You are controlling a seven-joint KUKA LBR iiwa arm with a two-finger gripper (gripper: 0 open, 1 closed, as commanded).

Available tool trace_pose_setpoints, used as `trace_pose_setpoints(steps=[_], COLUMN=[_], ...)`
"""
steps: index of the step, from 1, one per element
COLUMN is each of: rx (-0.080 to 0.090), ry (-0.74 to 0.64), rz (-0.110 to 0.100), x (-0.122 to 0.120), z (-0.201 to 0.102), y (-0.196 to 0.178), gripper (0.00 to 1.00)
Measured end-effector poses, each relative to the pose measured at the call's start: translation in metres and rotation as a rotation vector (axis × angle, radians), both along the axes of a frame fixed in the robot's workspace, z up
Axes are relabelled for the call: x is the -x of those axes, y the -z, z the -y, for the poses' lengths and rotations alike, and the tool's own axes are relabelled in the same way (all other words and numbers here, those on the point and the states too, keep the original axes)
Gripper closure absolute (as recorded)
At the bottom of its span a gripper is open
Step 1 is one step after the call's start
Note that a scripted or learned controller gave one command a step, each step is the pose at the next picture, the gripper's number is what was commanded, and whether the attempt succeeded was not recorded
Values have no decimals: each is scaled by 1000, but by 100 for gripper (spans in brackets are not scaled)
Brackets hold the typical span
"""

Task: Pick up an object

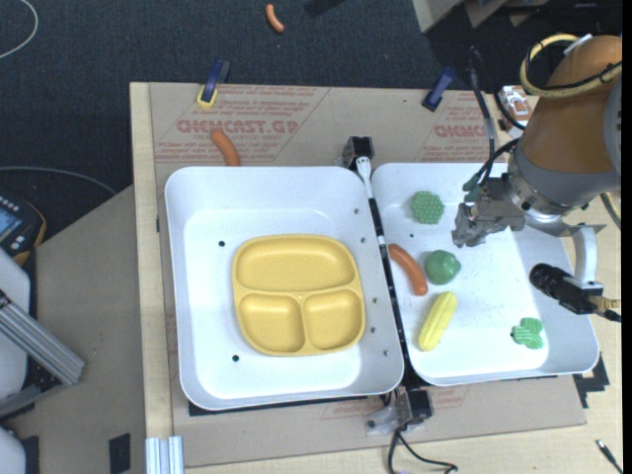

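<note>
The right bin (553, 358) holds several toy foods: a bumpy green ball (427, 206) at the back, a smooth green ball (441, 266) in the middle, an orange sausage (408, 269) by the left wall, a yellow corn cob (436, 321) toward the front, and a small green piece (528, 333) at the front right. My gripper (470, 231) hangs over the bin's back half, just right of and above the smooth green ball, between the two green balls. Nothing shows between its fingers.
The left bin (193, 265) holds a yellow three-compartment tray (296, 294). An orange sausage (225, 146) lies on the cardboard behind the left bin, another on the dark floor (274, 17). Blue clamps (211, 84) (438, 89) hold the board's back edge. A black cylinder (561, 286) sticks out over the right bin's right side.
</note>
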State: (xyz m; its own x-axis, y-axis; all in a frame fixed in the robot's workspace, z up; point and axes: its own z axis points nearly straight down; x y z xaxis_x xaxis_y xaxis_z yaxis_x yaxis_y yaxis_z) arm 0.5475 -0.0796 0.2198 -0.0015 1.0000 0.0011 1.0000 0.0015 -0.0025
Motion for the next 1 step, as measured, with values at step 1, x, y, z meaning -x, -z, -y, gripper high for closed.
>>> trace_pose_setpoints(steps=[1], rx=[2], ry=[2], rz=[6], x=[-13], z=[13], y=[-2], gripper=[100])
